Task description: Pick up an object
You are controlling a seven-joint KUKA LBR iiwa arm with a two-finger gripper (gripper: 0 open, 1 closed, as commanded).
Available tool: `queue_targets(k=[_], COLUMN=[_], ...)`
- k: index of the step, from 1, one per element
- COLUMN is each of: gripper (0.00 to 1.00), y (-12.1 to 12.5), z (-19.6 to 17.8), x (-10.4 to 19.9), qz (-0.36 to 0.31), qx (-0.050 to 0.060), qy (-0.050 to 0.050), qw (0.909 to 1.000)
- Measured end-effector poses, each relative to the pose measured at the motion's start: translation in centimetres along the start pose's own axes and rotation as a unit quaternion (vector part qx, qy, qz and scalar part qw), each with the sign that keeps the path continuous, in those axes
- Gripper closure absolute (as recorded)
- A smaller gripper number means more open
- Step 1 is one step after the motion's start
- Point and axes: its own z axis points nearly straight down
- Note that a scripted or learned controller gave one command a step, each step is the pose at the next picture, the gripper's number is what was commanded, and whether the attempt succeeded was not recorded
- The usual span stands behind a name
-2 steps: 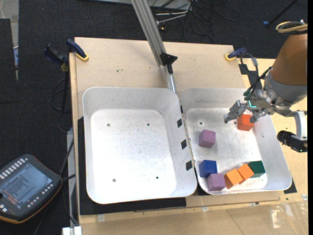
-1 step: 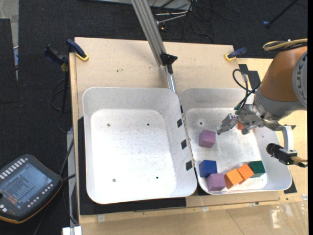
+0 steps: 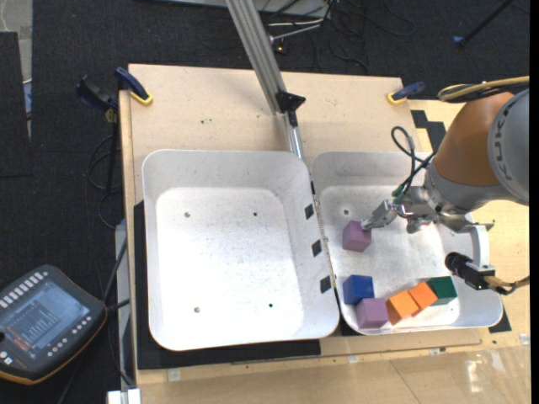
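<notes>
- Metal-grey fingers [image 3: 376,218] are hovering just beside the upper right edge of a purple cube [image 3: 356,236]; whether they are spread or closed, I cannot tell at this angle and size.
- Nothing is showing between them, so I am judging the cube not yet held.
- The purple cube is sitting in the right bin [image 3: 337,173], near its middle, well apart from the other blocks.
- It is looking like a small rigid block, probably light; flat opposite faces are offering the best hold, squeezed across the middle so it is not twisting out.
- Smooth faces may be slipping if only a corner is caught.
- Along the near wall of the same bin, a blue cube [image 3: 358,288], a second purple block [image 3: 371,311], an orange block [image 3: 404,302] and a green block [image 3: 440,291] are lying in a loose row, some touching.
- The left bin [image 3: 223,242] is lying alongside, its rim meeting the right one.
- The grey arm with its orange band [image 3: 468,141] is reaching in from the right, over the tabletop [image 3: 210,108].
</notes>
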Motion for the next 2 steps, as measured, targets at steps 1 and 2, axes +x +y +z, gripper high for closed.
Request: queue_targets(k=[1, 2], gripper=[0.00, 1.00], y=[0.33, 0.42], z=[0.42, -0.45], x=[0.01, -0.03], qz=[0.002, 0.001], qx=[-0.003, -0.003], qy=[0.000, 0.000], qw=[1.0000, 1.0000])
